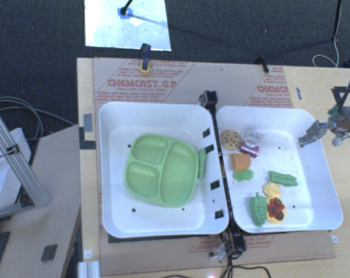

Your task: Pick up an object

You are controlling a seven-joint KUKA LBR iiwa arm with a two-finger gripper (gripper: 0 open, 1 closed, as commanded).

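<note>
The pincer [311, 133] is seen at the right edge of the right bin [319, 167], just above its upper right rim, with nothing between its fingers; whether it is released or clenched cannot be told from this slant. No object is held yet, so the step in hand is judged to be the approach.

The candidates are gathered in the right bin: a cookie [230, 139] and a small purple-and-white packet [251, 143] near the top left, an orange piece [240, 161] with a small green piece [243, 175] just below it, a green pod [283, 179] lying apart toward the middle, and a green bunch [257, 208] touching a yellow-and-red item [273, 204] near the bottom.

The green pod is judged the easiest target, since it lies nearest the pincer with bare floor around it. A grasp across its short axis is advised, with the descent made straight down and well clear of the bin wall. The clustered items are better avoided, as a neighbour could be nudged or caught.

In the left bin [117, 155] a green divided plate [162, 169] is lying. Both bins are carried on a worktop [88, 86] covered by a printed sheet, and dark carpet is seen beyond it, with a pale square panel [127, 16] on the floor.
</note>
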